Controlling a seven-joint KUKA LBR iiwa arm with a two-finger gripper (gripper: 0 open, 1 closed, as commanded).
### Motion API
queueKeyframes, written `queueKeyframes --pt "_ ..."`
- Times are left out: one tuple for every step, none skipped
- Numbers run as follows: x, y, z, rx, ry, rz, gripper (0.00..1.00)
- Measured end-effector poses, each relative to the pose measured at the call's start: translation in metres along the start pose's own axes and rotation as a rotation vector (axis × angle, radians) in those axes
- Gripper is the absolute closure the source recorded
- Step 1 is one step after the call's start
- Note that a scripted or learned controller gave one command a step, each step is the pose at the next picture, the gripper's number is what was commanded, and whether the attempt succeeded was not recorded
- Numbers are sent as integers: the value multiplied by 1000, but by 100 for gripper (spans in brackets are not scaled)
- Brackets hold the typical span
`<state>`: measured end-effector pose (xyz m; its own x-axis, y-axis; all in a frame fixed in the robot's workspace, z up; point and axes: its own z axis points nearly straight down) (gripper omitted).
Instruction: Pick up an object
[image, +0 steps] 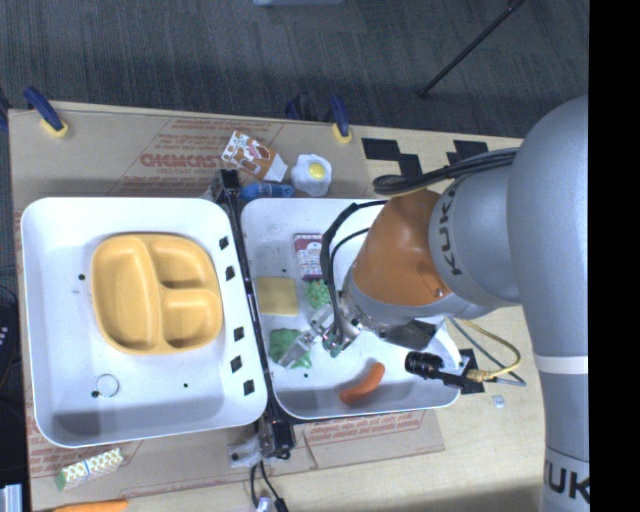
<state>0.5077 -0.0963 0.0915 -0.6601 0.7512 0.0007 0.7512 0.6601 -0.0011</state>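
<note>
The nearest thing to the gripper (328, 335) was a small green leafy piece (288, 346), lying on the floor of the right bin (268, 222) just to the left of the fingertips. It looked like a soft toy vegetable, light and with an uneven, crumpled outline. I judged that it would bend under pressure and not slip much, so a hold across its thick middle part would be safer than one on a thin edge.

Above it lay a pale yellow block (278, 295), flat and square, perhaps toy cheese; it seemed stiff but low, so the fingers would need to go down close to the bin floor on two opposite sides. A second green piece (317, 294) lay just right of the block, partly under the wrist. An orange sausage-shaped thing (362, 383) lay near the front wall of the bin, well apart from the others; its round, smooth form could roll or slide out of a grip unless it was taken across the middle. A small packet with a red label (308, 255) lay further back.

The gripper was low inside the bin, but its fingers were small and blurred, so I could not tell how far open they were, and nothing was seen between them.

In the left bin (40, 300) sat a yellow divided tray (155, 290).
</note>
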Motion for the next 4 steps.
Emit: queueKeyframes --pt "11 -27 1 2 4 387 0" --pt "-51 41 0 0 2 419 0" --pt "-81 83 -1 0 1 367 0" --pt "-105 106 -1 1 2 811 0"
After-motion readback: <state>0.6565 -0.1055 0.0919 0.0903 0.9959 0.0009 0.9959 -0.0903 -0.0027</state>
